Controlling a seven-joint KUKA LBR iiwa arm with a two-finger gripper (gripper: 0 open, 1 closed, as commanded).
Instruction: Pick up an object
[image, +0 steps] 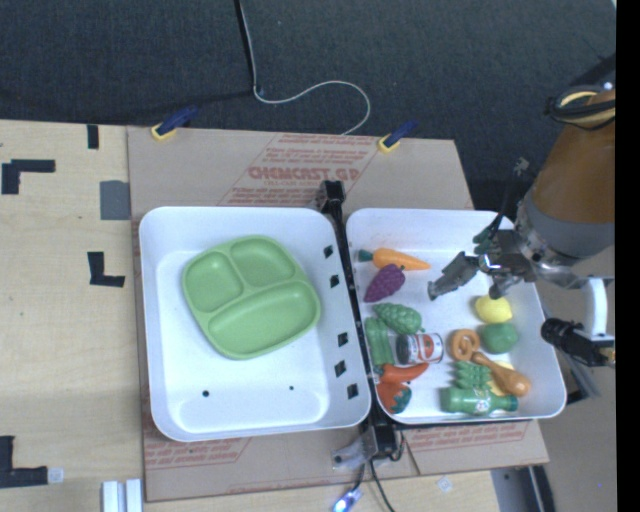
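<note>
- Gripper (472, 277) hangs over the right bin (440, 222), upper-middle part. Fingers look spread — one dark finger (452, 276) juts out toward the bin's centre, the other sits close by the yellow lemon (492, 308). Nothing between them, so it's carrying nothing.
- Nearest candidate: the lemon, just below the gripper, w/ a green round fruit (501, 337) touching or almost touching its lower side. Both prob. light hollow plastic toys — hard, smooth, apt to squirt out of a pinch. Best taken across the widest part, straight down.
- A bit further left: orange carrot (398, 260) near the bin's top left and a purple veg (384, 283) just under it. Carrot is long and thin, so close across the narrow way, mid-length.
- Centre-left: a green leafy piece (399, 319), a small can (418, 348) lying on its side, a red pepper (399, 375) below it. Can would roll — grip across its flat ends or round the body squarely.
- Bottom right: orange piece (474, 349) and a green bottle-like item (477, 401), lying packed together; shapes hard to make out here, maybe more than two items.
- Left bin (160, 300) holds a green divided plate (250, 295) — flat, rim low, poor target for a two-finger pinch.
</note>
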